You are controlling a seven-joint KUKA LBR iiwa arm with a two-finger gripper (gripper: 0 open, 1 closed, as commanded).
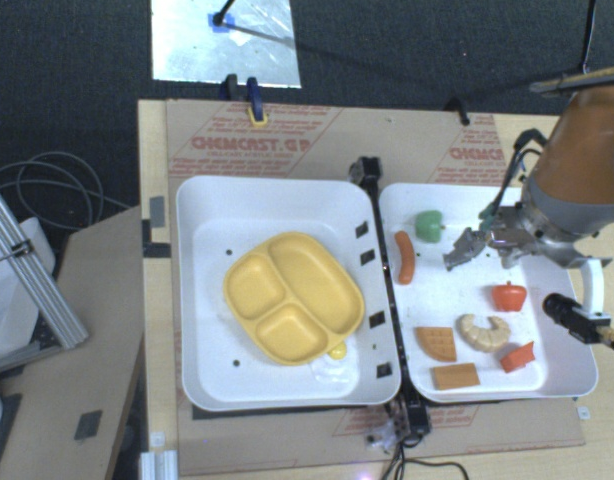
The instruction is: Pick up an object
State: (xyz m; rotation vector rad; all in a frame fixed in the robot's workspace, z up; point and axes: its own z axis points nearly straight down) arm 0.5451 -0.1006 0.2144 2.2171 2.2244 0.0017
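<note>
hovering over the right bin [577, 368], near the green toy [428, 225] and sausage [404, 256]; jaws [469, 249] gripping nothing, spread or closed: cannot tell.

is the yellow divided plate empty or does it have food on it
Empty: the yellow plate in the left bin shows three bare compartments.

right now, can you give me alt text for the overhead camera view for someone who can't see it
A grey and orange robot arm reaches from the right, its tool hovering over the right bin, which holds toy food: a green pepper, sausage, tomato, waffle and croissant. The left bin holds a yellow divided plate.
</note>
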